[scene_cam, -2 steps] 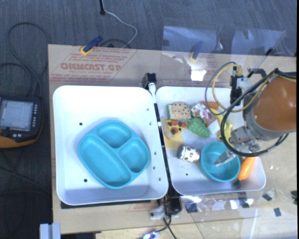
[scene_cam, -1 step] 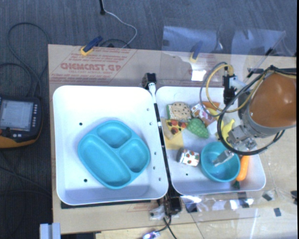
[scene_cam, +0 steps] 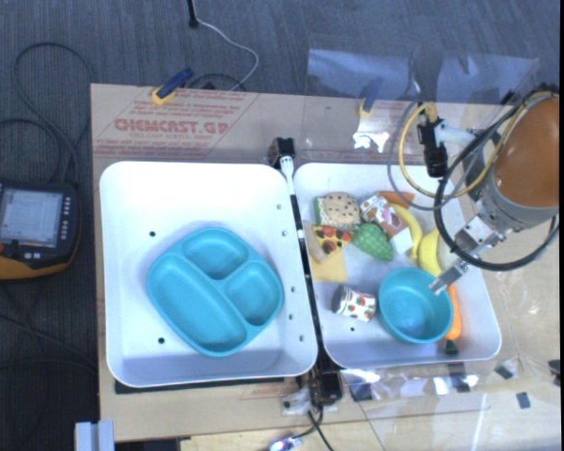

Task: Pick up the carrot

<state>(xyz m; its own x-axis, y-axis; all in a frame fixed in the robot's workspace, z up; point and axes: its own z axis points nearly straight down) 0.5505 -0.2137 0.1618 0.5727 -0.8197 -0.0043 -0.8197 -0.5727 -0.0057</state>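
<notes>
Two white bins sit on the bench, and in the right bin (scene_cam: 484,341) the carrot (scene_cam: 454,319) lies between the blue bowl (scene_cam: 414,305) and the wall, the tool (scene_cam: 444,280) poised just above it, so the approach is underway and a short descent seems next.

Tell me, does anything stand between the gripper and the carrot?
Nothing visible does. The gripper hangs right above the carrot, which lies along the right bin's right wall. The blue bowl sits tight against the carrot's left side.
</notes>
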